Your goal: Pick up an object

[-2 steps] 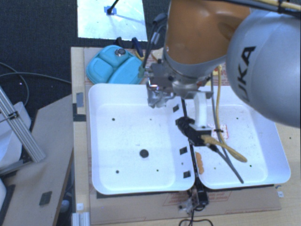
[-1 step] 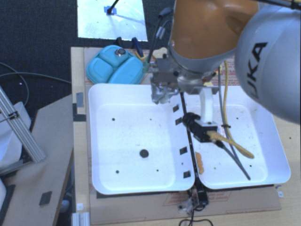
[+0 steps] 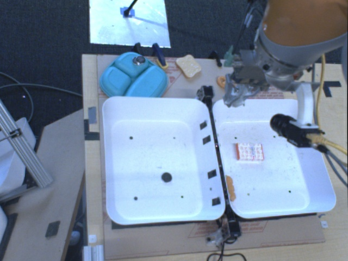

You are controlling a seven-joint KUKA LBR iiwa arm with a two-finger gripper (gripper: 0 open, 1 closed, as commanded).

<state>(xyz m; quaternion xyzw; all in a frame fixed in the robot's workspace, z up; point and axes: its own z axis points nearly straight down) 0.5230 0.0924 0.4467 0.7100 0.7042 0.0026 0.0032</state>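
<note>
A slanted overhead view of a tan workbench point(image 3: 54, 145) on a dark carpet. Two shallow white bins sit side by side and fill the middle of the frame. The left bin point(image 3: 117, 113) holds one small dark round disc point(image 3: 166, 176) near its lower centre. The right bin point(image 3: 315, 197) touches it along a dark centre seam.

A large grey robot arm point(image 3: 304, 20) with a broad orange band enters from the upper right corner of the frame. Its gripper point(image 3: 235, 98) hangs at the upper left corner of the right bin, over the bin's back rim. Whether its fingers are apart or together cannot be told from this angle, and nothing can be seen held in it. A black cylindrical part point(image 3: 288, 128) sticks out below the arm over the right side of the right bin.

Behind the left bin, toward the upper left, lies a light blue divided plate point(image 3: 133, 76). Just to its right lies a tan sponge-like slice point(image 3: 188, 66).

In the right bin, a small white block with a pink pattern point(image 3: 249, 152) lies flat near the centre, well apart from the gripper. A small orange-brown piece point(image 3: 230, 187) rests against the bin's left wall, lower down. Another small orange piece point(image 3: 221, 81) lies on the bench just left of the gripper.
</note>
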